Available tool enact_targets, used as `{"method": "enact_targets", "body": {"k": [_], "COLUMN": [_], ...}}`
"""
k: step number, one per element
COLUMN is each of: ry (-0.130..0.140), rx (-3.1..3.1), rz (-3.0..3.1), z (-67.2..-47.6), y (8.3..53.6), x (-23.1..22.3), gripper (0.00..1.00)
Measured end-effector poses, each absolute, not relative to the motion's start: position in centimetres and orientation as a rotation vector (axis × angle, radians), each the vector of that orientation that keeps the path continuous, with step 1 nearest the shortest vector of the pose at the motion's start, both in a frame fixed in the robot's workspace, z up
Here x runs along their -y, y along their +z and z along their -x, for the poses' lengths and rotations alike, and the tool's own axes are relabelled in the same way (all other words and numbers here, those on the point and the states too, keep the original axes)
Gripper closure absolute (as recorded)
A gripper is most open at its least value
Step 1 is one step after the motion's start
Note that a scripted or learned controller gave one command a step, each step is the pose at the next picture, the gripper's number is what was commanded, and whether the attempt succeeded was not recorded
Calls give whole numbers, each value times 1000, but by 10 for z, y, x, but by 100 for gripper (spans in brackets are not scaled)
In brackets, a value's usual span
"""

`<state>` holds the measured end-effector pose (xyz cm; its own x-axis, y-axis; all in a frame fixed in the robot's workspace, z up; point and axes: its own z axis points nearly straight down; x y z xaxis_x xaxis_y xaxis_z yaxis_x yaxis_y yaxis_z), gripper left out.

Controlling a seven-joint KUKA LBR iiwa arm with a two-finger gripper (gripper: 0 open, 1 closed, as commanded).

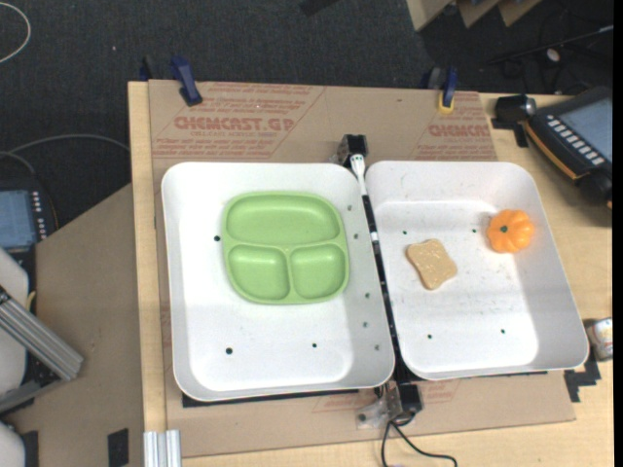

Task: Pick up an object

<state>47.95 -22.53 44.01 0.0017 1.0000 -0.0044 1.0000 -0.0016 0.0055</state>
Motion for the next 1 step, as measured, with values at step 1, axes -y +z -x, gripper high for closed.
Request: {"method": "enact_targets", "body": {"k": [1], "ry": [1], "rx": [-2218], "rz": [-2217], "z": [-480], "y": [442], "x": [224], "gripper": [100]}}
